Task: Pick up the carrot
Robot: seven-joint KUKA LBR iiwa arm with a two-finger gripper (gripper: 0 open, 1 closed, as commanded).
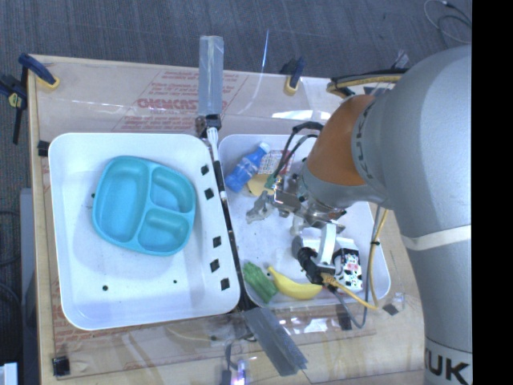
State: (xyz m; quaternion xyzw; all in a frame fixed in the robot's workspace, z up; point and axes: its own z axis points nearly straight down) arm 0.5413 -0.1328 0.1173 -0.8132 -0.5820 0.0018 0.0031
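Observation:
My gripper [263, 208] hangs low over the middle of the right bin [377, 283], reaching in from the right under the grey arm with its orange band. It sits just below a blue bottle [244, 169] and a small yellow piece [256, 185], above bare white floor. Nothing shows between its tips from this angle. The arm's bulk hides much of the bin's right half.
A banana [295, 285] and a green vegetable [258, 280] lie along the right bin's front wall. The left bin [72, 287] holds a blue divided plate [145, 205]. A ridge with black clips [218, 223] separates the bins.

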